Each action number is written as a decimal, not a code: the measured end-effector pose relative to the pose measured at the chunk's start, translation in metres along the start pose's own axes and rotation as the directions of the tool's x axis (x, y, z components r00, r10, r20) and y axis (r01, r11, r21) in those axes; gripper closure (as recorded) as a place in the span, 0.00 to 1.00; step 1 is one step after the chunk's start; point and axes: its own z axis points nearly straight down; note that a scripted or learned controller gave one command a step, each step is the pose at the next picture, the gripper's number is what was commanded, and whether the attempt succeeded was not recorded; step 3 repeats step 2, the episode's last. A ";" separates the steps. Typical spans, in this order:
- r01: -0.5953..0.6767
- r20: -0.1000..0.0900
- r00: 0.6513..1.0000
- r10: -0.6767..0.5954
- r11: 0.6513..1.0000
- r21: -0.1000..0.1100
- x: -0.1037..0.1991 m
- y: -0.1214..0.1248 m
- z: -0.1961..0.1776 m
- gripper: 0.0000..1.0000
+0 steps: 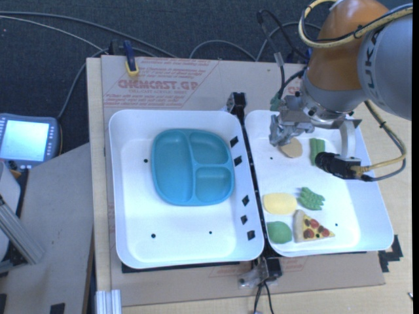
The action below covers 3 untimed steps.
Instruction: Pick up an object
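Observation:
My gripper (pixel 283 136) hangs low over the far left part of the right bin (pixel 373 234). Its tip is right next to a tan rounded piece (pixel 292 150), which lies on the bin floor just beside and below it. A small green stick-shaped piece (pixel 317 146) lies to the right of the tan one. Nearer the front lie a yellow lemon-like piece (pixel 279 203), a green leafy piece (pixel 311 198), a round green piece (pixel 279 231) and a pizza slice (pixel 311 228). Nothing is visibly held.
The left bin (pixel 131 241) holds a blue divided plate (pixel 193 167). A black divider with clips (pixel 245 175) runs between the two bins. The grey and orange arm (pixel 347 44) covers the right bin's far right corner. A cardboard sheet (pixel 163 77) lies under the bins.

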 end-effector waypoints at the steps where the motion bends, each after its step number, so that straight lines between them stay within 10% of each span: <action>1: 0.000 -0.001 1.000 0.000 1.000 0.003 0.045 0.000 0.008 1.00; 3: 0.002 -0.001 1.000 -0.002 1.000 -0.002 0.099 0.012 0.007 1.00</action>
